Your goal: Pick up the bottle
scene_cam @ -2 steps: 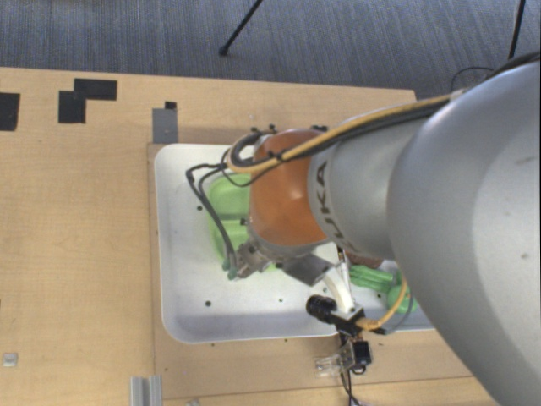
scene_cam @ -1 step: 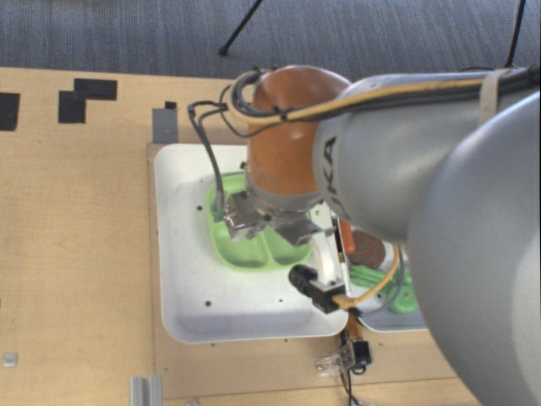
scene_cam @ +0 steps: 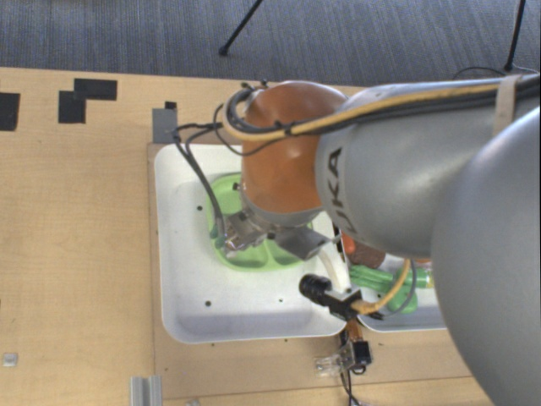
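Note:
My arm reaches in from the right, and its orange band [scene_cam: 283,155] and grey body cover most of both bins. The gripper [scene_cam: 241,233] points down into the left white bin [scene_cam: 182,303], over a flat light-green object [scene_cam: 254,259] that lies near the bin's middle. The wrist hides most of that green object, and I cannot tell whether the gripper touches it. In the right bin [scene_cam: 397,321] a darker green item [scene_cam: 382,277], possibly the bottle, peeks out from under the arm beside something orange-red [scene_cam: 347,245].
Black cables [scene_cam: 196,169] loop from the wrist across the left bin's back. A black connector [scene_cam: 318,288] and a yellow cable [scene_cam: 390,296] hang over the divide between the bins. A small clear clip [scene_cam: 338,362] lies on the wooden bench in front.

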Robot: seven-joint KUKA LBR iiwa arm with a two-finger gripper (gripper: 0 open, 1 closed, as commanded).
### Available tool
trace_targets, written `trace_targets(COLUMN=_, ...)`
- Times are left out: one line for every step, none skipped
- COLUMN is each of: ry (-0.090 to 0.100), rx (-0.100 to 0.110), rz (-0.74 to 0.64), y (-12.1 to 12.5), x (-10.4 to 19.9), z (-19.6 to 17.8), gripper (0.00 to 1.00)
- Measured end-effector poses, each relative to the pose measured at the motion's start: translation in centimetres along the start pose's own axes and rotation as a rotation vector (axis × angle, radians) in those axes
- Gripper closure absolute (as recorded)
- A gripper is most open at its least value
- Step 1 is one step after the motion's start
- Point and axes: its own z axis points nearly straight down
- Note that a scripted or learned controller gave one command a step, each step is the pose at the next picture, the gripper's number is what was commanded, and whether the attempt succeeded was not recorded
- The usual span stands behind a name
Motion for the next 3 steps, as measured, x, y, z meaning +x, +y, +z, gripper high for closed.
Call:
trace_targets(ry=0.0, rx=-0.002, rz=-0.003, y=0.1, x=0.0, z=-1.1, gripper=1.0)
trace_targets(ry=0.0, rx=-0.005, rz=-0.006, y=0.2, x=0.0, z=-2.1, gripper=1.0)
trace_targets(ry=0.0, rx=0.001, rz=-0.133, y=-0.5, x=-0.8, z=5.6, gripper=1.0)
